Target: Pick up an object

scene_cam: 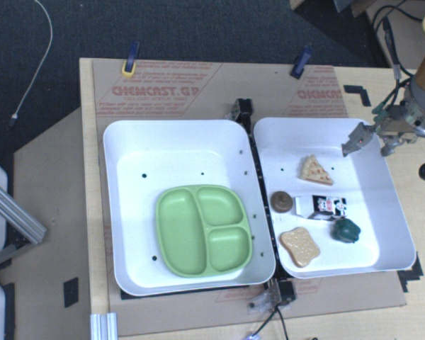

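You have five small things in the right bin (382,190), none of them lifted. The pizza-slice toy (316,170) lies flat near the bin's middle, its long axis running from upper left to lower right with the narrow tip toward the upper left and the crust edge toward the lower right. Below and left of it sits a round brown cookie-like piece (282,202), close to the wall shared with the other bin. Just right of that lies a small black-and-white packet (329,206), long axis roughly left to right. A dark green lump (346,230) rests just below the packet's right end, and a toast-slice toy (299,246) lies near the bin's front edge, tilted so its long axis runs from upper left to lower right. The gripper (374,139) hangs over the bin's upper right corner, well apart from every item; its two fingers are spread wide, one grey finger (355,140) slanting down to the left, and nothing sits between them. The left bin (127,161) carries a pale green divided plate (202,229) with three compartments, set toward its front. Both bins rest on a brown cardboard sheet (163,87) printed with red lettering and held at the far edge by a yellow clamp (131,64) and a blue clamp (300,62). Around the bench you see dark blue carpet (163,13) with a thin white cable (46,20) looping across it.
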`<state>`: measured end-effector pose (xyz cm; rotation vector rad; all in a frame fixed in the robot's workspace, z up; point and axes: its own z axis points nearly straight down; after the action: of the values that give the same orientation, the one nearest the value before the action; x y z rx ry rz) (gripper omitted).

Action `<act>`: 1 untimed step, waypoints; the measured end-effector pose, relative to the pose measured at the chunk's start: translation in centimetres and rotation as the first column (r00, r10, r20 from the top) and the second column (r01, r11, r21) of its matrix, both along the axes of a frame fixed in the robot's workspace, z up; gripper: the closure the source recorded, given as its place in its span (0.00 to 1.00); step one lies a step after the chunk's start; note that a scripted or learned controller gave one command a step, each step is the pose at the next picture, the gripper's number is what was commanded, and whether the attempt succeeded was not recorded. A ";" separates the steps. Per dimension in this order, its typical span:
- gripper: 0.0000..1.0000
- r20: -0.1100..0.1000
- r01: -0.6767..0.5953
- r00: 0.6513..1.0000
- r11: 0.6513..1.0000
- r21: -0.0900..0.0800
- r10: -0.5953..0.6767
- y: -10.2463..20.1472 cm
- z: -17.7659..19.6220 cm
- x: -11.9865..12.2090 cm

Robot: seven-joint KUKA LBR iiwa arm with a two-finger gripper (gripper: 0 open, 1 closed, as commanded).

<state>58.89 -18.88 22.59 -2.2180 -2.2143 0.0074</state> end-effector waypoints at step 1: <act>0.00 0.009 -0.002 1.000 1.000 -0.002 0.002 0.0 0.4 0.2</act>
<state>59.10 -18.86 23.03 -2.2210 -2.2218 0.0002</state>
